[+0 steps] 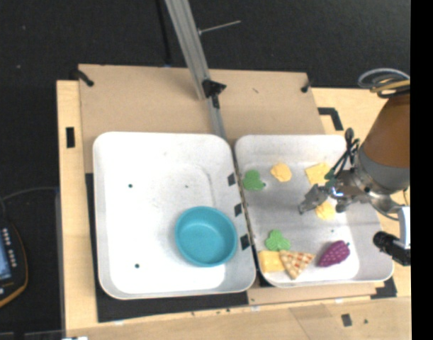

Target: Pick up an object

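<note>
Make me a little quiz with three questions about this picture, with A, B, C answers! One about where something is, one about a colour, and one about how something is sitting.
1. Where is the bowl?
A. In the left bin
B. In the right bin
C. On the floor

2. What colour is the bunch of grapes?
A. Orange
B. Purple
C. White

3. How is the bowl sitting?
A. Upside down
B. Tipped on its side
C. Upright, open side up

Answers:
1. A, because the bowl rests near the front right corner of the left bin, while the small toy foods lie in the right bin.
2. B, because the grapes near the right bin's front corner are plainly purple.
3. C, because you can look straight down into its blue hollow.
</note>
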### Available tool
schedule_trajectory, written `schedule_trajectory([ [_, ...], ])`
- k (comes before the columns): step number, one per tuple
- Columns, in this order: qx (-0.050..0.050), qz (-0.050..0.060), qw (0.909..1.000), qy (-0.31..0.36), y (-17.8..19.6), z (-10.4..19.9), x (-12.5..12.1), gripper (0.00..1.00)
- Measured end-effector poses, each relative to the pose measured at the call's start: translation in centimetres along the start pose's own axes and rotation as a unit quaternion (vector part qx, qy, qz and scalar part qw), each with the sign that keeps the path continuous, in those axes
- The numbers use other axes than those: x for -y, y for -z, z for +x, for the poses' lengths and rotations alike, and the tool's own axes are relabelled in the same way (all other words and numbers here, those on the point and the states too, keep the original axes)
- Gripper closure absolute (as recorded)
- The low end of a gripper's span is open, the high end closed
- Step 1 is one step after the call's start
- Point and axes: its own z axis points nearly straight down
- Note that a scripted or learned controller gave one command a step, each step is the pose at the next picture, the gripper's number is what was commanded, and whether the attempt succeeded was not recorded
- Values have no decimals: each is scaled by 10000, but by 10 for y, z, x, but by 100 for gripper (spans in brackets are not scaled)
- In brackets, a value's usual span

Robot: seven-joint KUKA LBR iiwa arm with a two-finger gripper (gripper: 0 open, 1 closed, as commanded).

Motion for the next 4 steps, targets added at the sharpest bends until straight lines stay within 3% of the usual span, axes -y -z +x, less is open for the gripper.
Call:
schedule_trajectory([
  [1,-2,6,10000,0,-51,7,6,0],
  [2,-10,-41,10000,-13,-37,7,3,100],
  [3,4,-49,10000,21,8,1,0,100],
  [4,-3,-36,10000,23,25,0,-2,100],
])
